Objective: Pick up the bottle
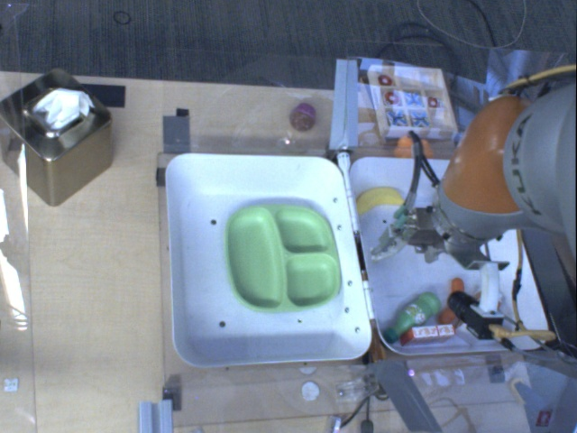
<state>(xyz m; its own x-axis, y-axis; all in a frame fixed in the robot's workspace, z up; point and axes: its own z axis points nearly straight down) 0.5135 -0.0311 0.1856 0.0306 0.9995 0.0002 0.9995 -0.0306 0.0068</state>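
Arm: I see the grey arm [541, 152] reaching in from the right, its orange band above the far part of the right bin [394, 289].
Tool: the tool [403, 240] hangs over the middle of the right bin, towards that bin's left wall. From my screen I cannot tell whether it is spread or pressed together, and I see nothing held in it.
Bottle: the bottle [416, 315] is green with a red and white label. It lies on its side on the floor of the right bin, near the front left corner. It is nearer to me than the tool and apart from it.
Yellow thing: a rounded yellow thing [379, 199] sits at the far left of the right bin, beyond the tool. I cannot make out what it is.
Orange piece: a small orange piece [457, 285] lies just right of the bottle, too small for me to name.
Left bin: the left bin [194, 242] holds a green plate [282, 256] with three compartments, lying flat near its middle.
Worktop: the pale wooden worktop [108, 269] carries a brass-coloured tissue box [59, 141] at the far left, well apart from both bins.
Behind the bins: a small purple ball [303, 115] rests just beyond the left bin. A flat picture box [406, 97] lies beyond the right bin.
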